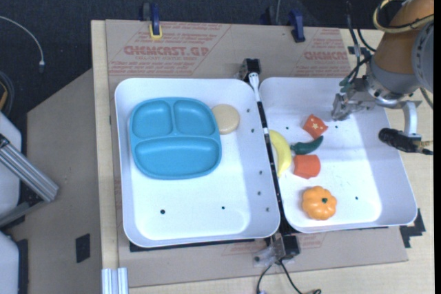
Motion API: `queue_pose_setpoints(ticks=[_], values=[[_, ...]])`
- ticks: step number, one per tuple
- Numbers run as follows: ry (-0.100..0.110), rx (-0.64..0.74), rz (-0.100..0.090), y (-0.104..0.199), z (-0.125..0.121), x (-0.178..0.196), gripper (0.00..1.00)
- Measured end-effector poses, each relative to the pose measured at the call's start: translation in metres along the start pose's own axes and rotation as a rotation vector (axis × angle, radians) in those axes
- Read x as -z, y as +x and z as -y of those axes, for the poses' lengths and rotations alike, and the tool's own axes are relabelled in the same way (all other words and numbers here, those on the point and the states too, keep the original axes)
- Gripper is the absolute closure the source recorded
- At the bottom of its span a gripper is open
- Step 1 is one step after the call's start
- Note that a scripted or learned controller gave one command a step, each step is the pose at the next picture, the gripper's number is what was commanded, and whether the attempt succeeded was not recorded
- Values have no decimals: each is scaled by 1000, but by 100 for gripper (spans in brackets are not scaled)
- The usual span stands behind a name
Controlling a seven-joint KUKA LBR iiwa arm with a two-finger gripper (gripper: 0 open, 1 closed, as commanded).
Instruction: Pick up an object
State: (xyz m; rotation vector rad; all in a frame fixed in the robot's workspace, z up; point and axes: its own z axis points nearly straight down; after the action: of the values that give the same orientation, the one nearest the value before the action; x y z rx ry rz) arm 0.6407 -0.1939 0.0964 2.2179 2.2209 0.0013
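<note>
Over the right white bin (386,169) far side, the tool (342,107) hovers; can't tell its grip state. Small red block with a white mark (315,125) lies just left and slightly nearer, apart from it. Green pepper (307,145) sits nearer.

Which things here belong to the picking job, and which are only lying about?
For the job:
gripper
red cube
green pepper
banana
red block
pumpkin
right bin

Lying about:
blue plate
beige disc
left bin
</note>
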Motion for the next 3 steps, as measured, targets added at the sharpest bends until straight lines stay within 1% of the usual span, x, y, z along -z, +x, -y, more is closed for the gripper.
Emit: queue_pose_setpoints(ticks=[1,3], values=[[-4,-2,2,-4,3,45,100],[-5,0,2,-9,-5,136,100]])
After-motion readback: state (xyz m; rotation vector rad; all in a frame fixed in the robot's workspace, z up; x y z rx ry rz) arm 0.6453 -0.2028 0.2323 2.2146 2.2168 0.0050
